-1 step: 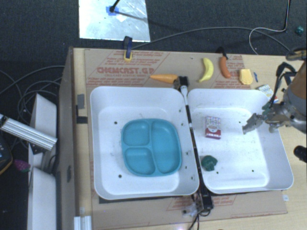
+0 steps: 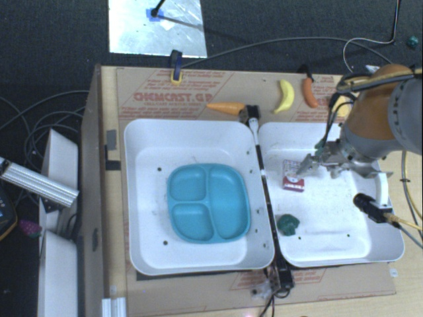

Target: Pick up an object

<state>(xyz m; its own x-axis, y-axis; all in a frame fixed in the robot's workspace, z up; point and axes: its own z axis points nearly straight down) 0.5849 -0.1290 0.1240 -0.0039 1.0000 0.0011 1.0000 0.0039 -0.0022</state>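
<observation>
- A green lump (image 2: 287, 224) lies in the right bin (image 2: 380, 249), below-left of the gripper (image 2: 310, 163).
- A red-white packet (image 2: 293, 176) lies just left of the gripper tips, touching or nearly so.
- The gripper state I cannot tell.
- A blue tray (image 2: 208, 201) sits in the left bin (image 2: 145, 150).

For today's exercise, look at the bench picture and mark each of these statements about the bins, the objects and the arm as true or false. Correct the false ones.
1. The blue divided tray lies in the left bin. True.
2. A dark green object lies in the right bin. True.
3. The banana lies inside the right bin. False: it rests on the cardboard behind the bins.
4. The gripper is over the left bin. False: it is over the right bin, close to the small red and white packet.
5. The orange carrot lies in the blue tray. False: it lies on the cardboard behind the left bin.
</observation>
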